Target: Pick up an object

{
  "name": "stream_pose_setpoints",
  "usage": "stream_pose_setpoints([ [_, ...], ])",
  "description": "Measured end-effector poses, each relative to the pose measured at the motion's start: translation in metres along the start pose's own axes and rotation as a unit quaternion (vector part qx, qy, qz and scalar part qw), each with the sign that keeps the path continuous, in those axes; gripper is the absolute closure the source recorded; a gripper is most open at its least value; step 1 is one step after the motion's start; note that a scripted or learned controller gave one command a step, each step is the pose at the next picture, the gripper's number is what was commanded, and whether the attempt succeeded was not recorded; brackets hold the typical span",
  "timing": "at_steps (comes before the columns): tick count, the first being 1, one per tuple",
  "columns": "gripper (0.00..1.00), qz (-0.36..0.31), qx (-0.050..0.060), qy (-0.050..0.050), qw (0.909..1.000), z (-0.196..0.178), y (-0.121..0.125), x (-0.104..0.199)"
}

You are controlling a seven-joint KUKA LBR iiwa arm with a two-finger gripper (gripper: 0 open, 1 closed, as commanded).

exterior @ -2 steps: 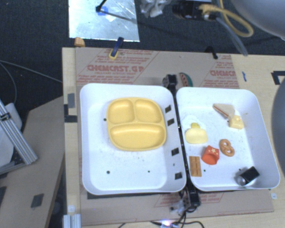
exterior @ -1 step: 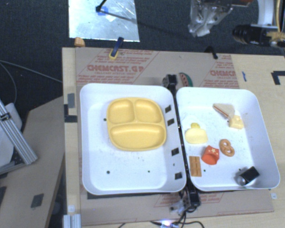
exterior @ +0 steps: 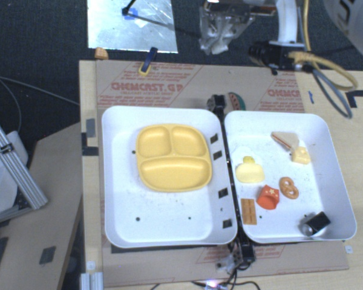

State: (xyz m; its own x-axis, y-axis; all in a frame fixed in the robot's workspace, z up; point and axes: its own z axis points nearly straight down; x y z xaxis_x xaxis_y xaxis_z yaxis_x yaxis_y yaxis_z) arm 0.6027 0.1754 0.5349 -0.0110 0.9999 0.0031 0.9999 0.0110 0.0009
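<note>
You are looking at the approach step: nothing is being lifted yet, and the pick is yet to begin. Nearest you, a small black and silver object point(exterior: 315, 223) is lying by the near right corner of the right bin point(exterior: 339, 162); what it is I cannot make out. Just beyond, a brown wafer-like strip point(exterior: 248, 211) is sitting by the bin's left wall, with a red toy point(exterior: 268, 197) beside it and a pretzel point(exterior: 288, 188) next to that. Further back, a pale yellow piece point(exterior: 249, 171) and a toy sandwich wedge point(exterior: 287, 140) are waiting. The left bin point(exterior: 118, 180) is carrying a yellow divided plate point(exterior: 172, 157). At the far edge, the gripper point(exterior: 221, 32) is hovering beyond both bins, blurred and partly cut off; whether it is open or closed I cannot tell, and I am seeing nothing in it. Your next move is calling for a reach over the right bin, then a descent onto one well-separated piece
</note>
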Motion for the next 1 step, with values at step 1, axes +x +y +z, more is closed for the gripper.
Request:
stream_pose_setpoints([
  [1, 1.0, 0.0, 0.0, 0.0, 1.0, 0.0002, -0.0296, 0.064],
])
